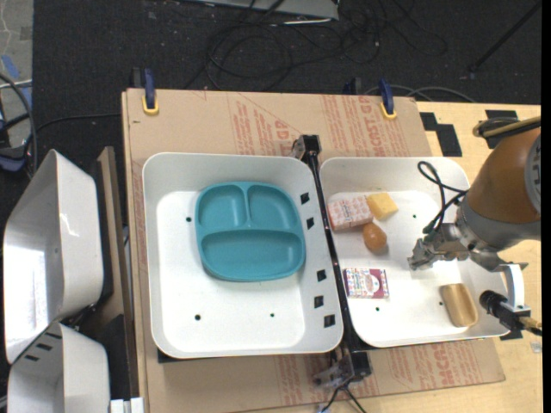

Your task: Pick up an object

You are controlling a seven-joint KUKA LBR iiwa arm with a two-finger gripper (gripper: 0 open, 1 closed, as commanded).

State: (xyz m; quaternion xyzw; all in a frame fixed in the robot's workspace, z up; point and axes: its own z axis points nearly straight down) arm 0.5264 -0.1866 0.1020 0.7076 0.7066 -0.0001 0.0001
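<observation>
The right bin (405, 169) holds a pink-and-white packet (349, 212), a yellow block (382, 205), a small orange ball (374, 237), a flat purple-and-white packet (366, 282) and a tan bread-like roll (458, 305). My gripper (424, 255) hangs low over the middle right of this bin, right of the orange ball and up-left of the roll. Nothing shows between its tips from this angle. The arm's orange band (508, 170) and grey wrist (495, 226) come in from the right.
A teal divided plate (250, 231) lies in the left bin (172, 317). A black divider with clips (325, 256) runs between the bins. A black cable (439, 188) loops off the wrist over the right bin's far side. White tubs (47, 248) stand left of the bench.
</observation>
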